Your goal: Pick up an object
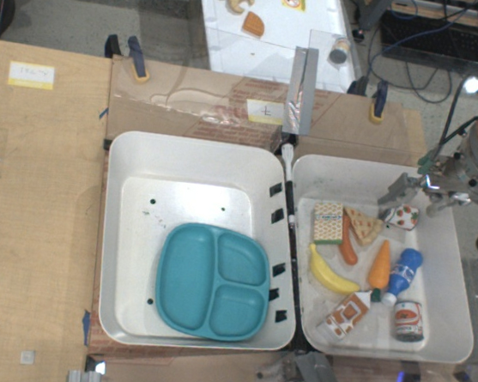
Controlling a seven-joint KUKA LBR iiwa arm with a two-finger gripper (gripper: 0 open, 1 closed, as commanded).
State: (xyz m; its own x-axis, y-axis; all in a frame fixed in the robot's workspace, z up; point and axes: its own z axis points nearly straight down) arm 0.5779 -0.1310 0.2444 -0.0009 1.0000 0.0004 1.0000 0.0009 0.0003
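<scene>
A: Gripper [402, 197] sits over the far right part of the right bin [454, 338]. Finger state not resolvable.

B: Directly under it?

A: A small white object with red spots [403, 217], just below the fingertips. Contact unclear.

B: Rest of the contents, relative to the gripper?

A: Left and nearer: wedge-shaped piece [364, 225], checked box [328, 223], red-orange stick [348, 242]. Nearer the camera: carrot [380, 264], blue bottle [404, 273], banana [331, 273], carton [346, 315], can [409, 320].

B: Left bin [124, 215]?

A: Well to the gripper's left; holds a teal divided tray [213, 282].
</scene>
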